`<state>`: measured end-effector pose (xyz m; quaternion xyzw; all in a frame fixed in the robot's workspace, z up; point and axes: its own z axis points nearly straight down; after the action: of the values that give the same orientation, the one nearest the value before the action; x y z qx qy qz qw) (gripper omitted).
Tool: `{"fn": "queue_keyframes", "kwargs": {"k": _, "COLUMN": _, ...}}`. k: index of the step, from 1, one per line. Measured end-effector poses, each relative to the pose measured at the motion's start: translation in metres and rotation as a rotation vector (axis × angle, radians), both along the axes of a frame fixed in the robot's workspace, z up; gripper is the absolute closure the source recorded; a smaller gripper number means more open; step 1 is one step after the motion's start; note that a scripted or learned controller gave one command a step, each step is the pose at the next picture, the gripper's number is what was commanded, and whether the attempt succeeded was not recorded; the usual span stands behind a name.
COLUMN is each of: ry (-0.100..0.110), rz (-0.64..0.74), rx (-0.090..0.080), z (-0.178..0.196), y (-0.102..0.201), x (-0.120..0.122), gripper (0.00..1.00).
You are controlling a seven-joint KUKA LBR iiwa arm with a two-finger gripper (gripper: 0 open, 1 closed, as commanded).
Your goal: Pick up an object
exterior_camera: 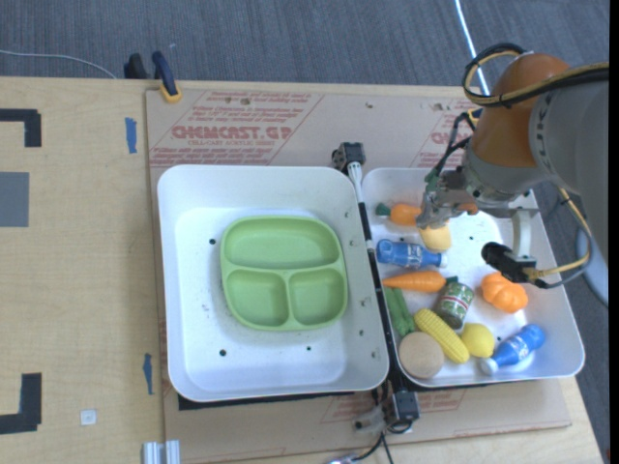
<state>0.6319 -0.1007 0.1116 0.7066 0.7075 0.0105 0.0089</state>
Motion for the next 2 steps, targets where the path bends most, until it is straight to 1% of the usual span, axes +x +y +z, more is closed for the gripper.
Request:
{"fn": "queue_keyframes", "kwargs": {"k": 1, "ry": 0.001, "rz": 0.000, "rx": 0.000, "z": 0.000, "y": 0.000, "x": 0.000, "gripper": 0.00}}
{"fn": "queue_keyframes", "kwargs": {"k": 2, "ry": 0.047, "rz": 0.002, "rx": -0.005, "z": -0.026, "y": 0.003, "x": 0.032, "gripper": 0.00}}
